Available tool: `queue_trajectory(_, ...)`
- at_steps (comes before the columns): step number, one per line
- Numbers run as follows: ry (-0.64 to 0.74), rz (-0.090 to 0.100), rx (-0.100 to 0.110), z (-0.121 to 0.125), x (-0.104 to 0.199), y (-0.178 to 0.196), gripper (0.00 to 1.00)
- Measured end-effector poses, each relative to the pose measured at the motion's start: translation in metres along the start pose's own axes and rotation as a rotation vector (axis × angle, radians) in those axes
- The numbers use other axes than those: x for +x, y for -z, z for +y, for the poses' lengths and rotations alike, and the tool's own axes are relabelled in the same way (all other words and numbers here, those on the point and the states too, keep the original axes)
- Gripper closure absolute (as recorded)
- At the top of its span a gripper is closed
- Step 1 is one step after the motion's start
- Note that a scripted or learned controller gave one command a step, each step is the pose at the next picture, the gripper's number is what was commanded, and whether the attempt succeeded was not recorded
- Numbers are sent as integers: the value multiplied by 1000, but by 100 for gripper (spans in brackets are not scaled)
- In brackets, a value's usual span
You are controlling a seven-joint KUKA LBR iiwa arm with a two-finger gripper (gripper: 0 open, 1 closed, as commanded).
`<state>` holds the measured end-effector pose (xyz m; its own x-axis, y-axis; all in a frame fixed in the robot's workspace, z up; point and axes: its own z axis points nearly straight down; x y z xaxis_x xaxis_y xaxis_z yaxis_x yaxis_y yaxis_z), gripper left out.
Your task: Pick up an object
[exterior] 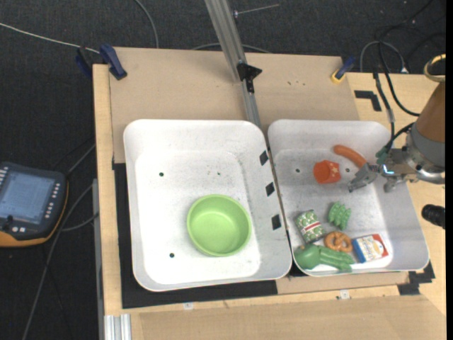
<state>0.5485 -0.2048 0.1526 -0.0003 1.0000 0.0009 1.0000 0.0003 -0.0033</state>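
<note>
Over the right bin's [396,211] far-right edge, hand [369,179] hovers open, gripping nothing. Red cup [326,172] lies just beside it. Step: approach. Next: lower, centre, close.

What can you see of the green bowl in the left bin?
The round light-green plastic-looking bowl sits upright, open side up, on the floor of the left shallow white bin, towards that bin's near right part. It looks smooth, with a slightly raised rim and a flat inner base, and nothing shows inside it. It is one plain colour with no markings. It rests on the bin floor alone; nothing else touches it.
</note>
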Motion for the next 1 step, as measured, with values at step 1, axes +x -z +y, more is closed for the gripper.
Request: queue_trajectory(1,0,0,1,-1,0,-52,0)
